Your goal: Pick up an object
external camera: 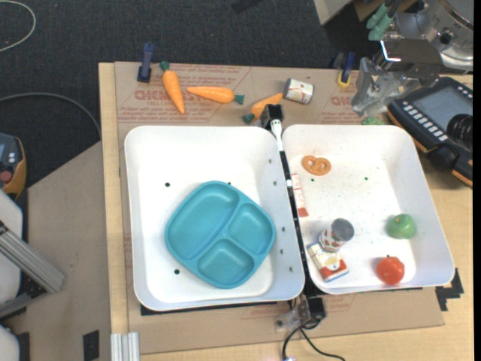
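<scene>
Right bin (421,168) holds the candidates: pretzel (316,165) at 11 o'clock, green apple (401,226) at 3, tomato (390,270) at 5, small can (334,237) plus carton (328,263) at 7. Likely light, stiff plastic toys; round ones smooth, prone to roll or slip, so best pinched across the widest middle. Pretzel flat, hard to get under. End effector (368,96) parked past the bin's 12 o'clock rim, nothing between fingers, opening cannot tell. Left bin (143,201) carries teal divided plate (219,234). Carrots (210,94) on cardboard-covered worktop (113,224) beyond. Bin floor slick, shallow walls, ample room around apple.
</scene>
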`<action>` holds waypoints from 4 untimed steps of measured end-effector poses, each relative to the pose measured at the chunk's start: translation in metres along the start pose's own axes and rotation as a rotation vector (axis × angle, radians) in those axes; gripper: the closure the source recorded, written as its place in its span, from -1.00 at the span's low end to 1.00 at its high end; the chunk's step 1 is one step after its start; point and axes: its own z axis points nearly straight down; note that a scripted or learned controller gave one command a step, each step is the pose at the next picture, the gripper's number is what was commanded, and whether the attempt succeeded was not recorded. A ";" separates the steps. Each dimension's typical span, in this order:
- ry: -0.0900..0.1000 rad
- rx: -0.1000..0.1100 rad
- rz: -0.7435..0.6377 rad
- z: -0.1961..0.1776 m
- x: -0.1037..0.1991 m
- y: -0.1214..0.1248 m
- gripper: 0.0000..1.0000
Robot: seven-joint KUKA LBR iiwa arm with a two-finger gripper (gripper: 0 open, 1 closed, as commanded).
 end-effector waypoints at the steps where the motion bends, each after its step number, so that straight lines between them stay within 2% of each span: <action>1: -0.003 0.022 0.002 0.121 -0.026 -0.007 1.00; 2: 0.002 -0.008 -0.005 -0.005 -0.008 -0.011 1.00; 3: -0.002 0.021 -0.002 0.118 -0.003 -0.013 1.00; 4: -0.003 0.025 -0.007 0.252 0.055 -0.016 1.00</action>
